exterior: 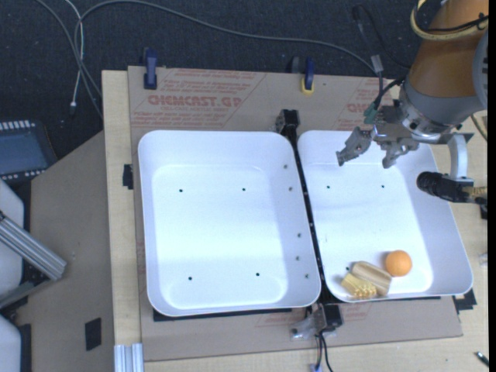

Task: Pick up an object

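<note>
2 candidates: an orange ball (397, 263) and a corn-cob-like piece (359, 286) next to a tan roll (372, 273), all in the right bin (434, 231).
End effector: (372, 152) over the far part of the right bin, fingers spread apart, nothing between them; looks like a hover above the floor, not contact.
Why open: judged as pre-grasp, fingers splayed ahead of a descent.
Objects vs end effector: well apart from it, toward the bin's near edge; ball roughly straight toward the camera, corn and roll slightly further left of that line.
Why clustered: bin floor seems to dish toward that near corner, so loose items likely settle there; a guess.
Ball axis: round, no long axis, any approach angle works.
Corn/roll axis: both elongated, lying flat, long axes running left-far to right-near, about parallel, touching or nearly so.
Grasp note: close across the short axis; the neighbour may block 1 finger.
Left bin: (225, 215) sits left of the end effector.
Counter: (116, 208) carries both bins.
</note>
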`<state>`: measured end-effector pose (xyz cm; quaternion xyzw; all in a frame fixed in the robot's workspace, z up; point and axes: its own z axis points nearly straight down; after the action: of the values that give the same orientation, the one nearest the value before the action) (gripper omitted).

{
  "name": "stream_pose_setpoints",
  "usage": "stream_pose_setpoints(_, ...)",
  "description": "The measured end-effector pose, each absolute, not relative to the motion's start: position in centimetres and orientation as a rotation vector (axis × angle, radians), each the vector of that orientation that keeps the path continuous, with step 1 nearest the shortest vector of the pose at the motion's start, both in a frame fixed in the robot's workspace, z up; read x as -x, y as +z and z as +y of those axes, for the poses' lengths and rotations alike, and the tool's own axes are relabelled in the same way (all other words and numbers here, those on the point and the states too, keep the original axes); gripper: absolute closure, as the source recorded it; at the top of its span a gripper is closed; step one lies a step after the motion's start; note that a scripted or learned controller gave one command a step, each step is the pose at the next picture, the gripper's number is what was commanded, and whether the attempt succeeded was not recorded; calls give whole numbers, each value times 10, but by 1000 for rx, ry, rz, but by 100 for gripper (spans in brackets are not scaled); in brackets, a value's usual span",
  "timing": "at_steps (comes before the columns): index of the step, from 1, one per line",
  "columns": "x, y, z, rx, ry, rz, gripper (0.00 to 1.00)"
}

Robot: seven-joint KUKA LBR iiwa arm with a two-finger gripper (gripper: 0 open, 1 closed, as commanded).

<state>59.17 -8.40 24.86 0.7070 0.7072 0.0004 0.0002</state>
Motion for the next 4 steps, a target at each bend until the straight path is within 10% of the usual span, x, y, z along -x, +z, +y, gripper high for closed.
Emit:
stream_pose_setpoints(3, -583, 99, -90, -2224, -4, 2224, 0)
stream_pose_setpoints(4, -584, 113, -90, -2221, 2, 2220, 100)
